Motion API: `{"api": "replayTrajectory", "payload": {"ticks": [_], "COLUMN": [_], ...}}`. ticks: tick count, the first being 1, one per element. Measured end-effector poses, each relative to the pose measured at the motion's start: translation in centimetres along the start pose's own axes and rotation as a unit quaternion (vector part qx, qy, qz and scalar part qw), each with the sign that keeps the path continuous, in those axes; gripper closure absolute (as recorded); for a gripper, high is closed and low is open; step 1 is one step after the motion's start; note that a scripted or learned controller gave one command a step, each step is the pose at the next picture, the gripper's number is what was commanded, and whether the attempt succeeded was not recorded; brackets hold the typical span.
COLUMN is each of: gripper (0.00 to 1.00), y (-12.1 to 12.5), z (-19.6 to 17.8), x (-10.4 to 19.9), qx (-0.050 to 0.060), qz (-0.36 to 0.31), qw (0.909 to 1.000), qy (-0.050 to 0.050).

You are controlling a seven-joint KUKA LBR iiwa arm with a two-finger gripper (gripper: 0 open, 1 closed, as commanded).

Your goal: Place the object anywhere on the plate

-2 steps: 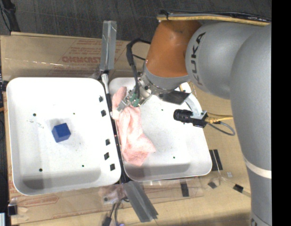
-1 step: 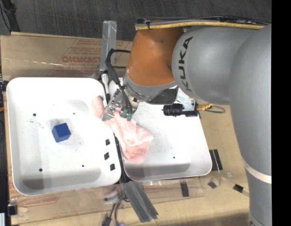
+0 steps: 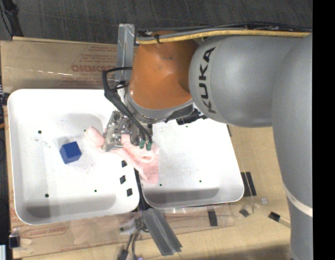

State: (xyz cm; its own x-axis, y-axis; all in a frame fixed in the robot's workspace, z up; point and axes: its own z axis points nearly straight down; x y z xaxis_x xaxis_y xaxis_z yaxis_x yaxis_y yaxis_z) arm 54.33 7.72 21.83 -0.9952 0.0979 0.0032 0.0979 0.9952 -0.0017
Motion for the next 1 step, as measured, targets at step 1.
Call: {"api": "replayTrajectory", "payload": {"ticks": [1], "gripper": [1.00], "y": [4.84], "z": [-0.85], "x": [1.35], "qx": [0.000], "qz": [-0.051], "qw": [0.9987], "qy": [-0.001]}}
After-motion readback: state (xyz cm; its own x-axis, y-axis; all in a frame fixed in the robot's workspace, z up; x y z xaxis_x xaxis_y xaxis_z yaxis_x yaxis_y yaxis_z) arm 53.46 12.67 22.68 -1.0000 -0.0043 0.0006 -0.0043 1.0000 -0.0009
